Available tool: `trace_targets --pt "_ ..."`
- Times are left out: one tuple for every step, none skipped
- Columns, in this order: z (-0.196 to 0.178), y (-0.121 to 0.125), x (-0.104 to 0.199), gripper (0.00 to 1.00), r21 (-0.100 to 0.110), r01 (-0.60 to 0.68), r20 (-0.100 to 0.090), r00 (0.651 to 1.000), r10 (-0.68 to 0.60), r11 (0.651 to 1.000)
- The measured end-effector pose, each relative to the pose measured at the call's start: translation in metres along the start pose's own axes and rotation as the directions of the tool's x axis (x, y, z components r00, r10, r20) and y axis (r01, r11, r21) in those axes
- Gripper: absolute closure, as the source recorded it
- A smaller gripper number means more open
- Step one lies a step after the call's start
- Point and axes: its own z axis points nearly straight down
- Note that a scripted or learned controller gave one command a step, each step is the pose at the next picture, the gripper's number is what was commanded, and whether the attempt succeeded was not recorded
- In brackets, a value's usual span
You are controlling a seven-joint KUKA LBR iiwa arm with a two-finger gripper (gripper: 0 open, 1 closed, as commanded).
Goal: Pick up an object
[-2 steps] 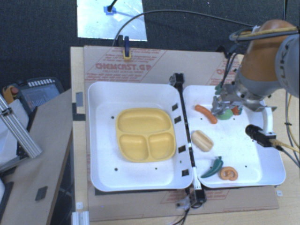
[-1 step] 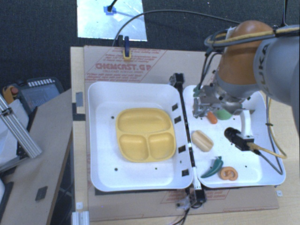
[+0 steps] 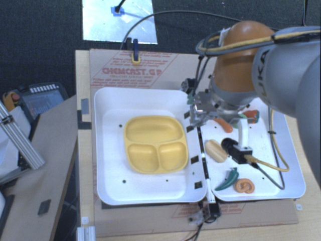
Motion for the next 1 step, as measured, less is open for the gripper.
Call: trace_targets --pt "0.0069 -0.0115 0.0418 1.00 0.002 -0.001 0.000 1.000 0.001 1.000"
